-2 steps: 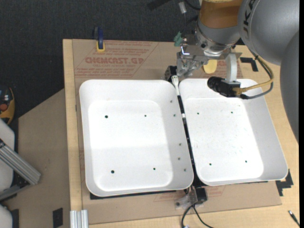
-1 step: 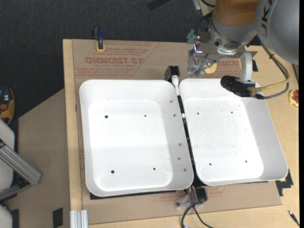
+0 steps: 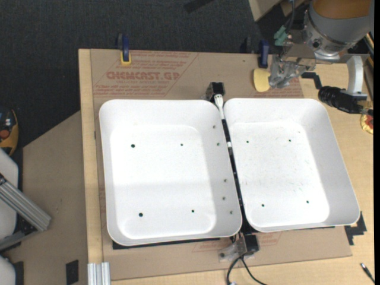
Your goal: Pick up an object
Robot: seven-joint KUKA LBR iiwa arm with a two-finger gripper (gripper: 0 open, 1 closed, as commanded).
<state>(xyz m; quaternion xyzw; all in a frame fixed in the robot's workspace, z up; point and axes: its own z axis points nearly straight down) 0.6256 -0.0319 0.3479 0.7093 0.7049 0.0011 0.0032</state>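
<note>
Two white bins (image 3: 172, 224), pincer (image 3: 282, 78) beyond them beside yellow object (image 3: 261, 80), its state unclear

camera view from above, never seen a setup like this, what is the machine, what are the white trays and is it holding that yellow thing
This is one picture, taken by a fixed camera looking down at a slant on a workbench. The machine at top right is a grey robot arm with an orange band; its metal two-finger gripper hangs beyond the trays' far edge. The two shallow white plastic bins, left and right, sit side by side on a brown board. A small pale yellow object lies on the board right beside the gripper. Whether the gripper holds it cannot be told.
</note>
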